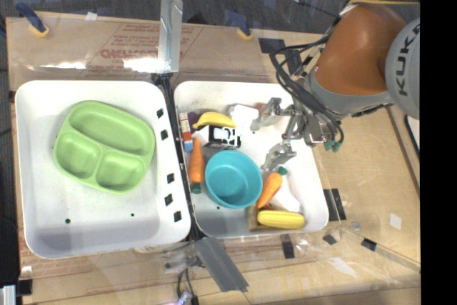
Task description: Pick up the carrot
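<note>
In the right bin (314, 175), nearest the camera, a yellow piece (280, 218) lies along the front wall, and the carrot (269, 189) sits just behind it, touching the blue bowl (233, 179) on its right side. Its long axis runs on a slant, narrow tip toward the front wall, green top up toward the gripper (278, 136). The gripper hovers just beyond that green end with its 2 fingers spread and nothing between them; a second orange piece (196, 162) lies left of the bowl.

Glossy smooth plastic forms the green plate (104, 145), blue bowl (232, 178) and white bins (28, 153); the carrot (269, 188) looks matt, the gripper (278, 132) metallic.
</note>
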`<state>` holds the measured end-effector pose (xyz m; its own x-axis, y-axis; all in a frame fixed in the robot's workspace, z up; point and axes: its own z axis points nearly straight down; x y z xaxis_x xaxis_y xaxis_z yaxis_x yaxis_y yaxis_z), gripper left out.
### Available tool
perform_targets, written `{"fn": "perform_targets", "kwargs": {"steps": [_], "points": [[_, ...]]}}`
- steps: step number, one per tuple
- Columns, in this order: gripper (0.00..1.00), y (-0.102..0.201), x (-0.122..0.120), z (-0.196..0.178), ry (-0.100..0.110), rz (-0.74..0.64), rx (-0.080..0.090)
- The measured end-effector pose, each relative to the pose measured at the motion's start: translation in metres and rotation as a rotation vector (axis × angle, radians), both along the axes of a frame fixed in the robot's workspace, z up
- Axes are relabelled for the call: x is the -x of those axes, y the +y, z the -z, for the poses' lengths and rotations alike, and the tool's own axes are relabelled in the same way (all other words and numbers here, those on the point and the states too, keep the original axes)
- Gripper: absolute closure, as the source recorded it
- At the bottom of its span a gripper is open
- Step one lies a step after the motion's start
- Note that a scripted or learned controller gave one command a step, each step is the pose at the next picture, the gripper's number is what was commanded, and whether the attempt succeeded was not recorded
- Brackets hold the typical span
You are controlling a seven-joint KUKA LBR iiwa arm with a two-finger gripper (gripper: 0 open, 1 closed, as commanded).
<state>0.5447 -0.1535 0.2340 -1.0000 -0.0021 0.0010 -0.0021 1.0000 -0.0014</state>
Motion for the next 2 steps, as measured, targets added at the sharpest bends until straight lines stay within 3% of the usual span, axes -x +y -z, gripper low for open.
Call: {"fn": "perform_targets", "kwargs": {"steps": [1,2], "points": [[0.0,-0.036,0.008,0.122,0.006,0.053,-0.004],[0.0,-0.054,0.052,0.14,-0.006,0.09,-0.003]]}}
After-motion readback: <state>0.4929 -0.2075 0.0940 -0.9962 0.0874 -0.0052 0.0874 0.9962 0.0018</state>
